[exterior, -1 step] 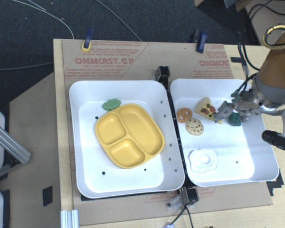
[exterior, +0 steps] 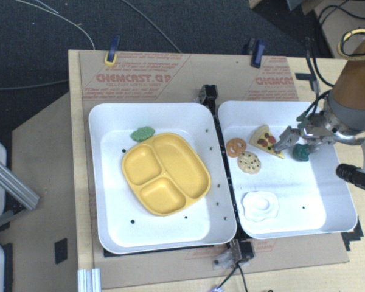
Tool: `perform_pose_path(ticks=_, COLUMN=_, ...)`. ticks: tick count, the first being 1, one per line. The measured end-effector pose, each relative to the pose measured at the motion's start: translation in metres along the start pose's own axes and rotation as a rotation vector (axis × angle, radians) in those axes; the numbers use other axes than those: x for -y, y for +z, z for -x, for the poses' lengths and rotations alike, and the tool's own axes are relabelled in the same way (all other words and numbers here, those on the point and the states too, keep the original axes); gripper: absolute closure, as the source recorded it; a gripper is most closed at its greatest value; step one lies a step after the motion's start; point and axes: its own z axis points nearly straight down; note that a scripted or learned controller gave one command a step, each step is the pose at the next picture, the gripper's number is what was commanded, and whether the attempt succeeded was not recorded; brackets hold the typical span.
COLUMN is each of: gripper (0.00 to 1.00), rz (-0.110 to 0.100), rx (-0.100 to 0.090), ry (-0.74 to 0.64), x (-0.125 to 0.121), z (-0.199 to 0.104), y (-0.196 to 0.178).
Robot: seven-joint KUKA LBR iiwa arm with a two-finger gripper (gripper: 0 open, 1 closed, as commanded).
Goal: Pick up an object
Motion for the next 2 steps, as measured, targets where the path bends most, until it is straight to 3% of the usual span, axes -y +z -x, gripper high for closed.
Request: perform_pose_path(ticks=2, gripper=0.0, rz=0.002, rx=0.0, ry=0.0, x=0.001, z=-0.005, y=0.099)
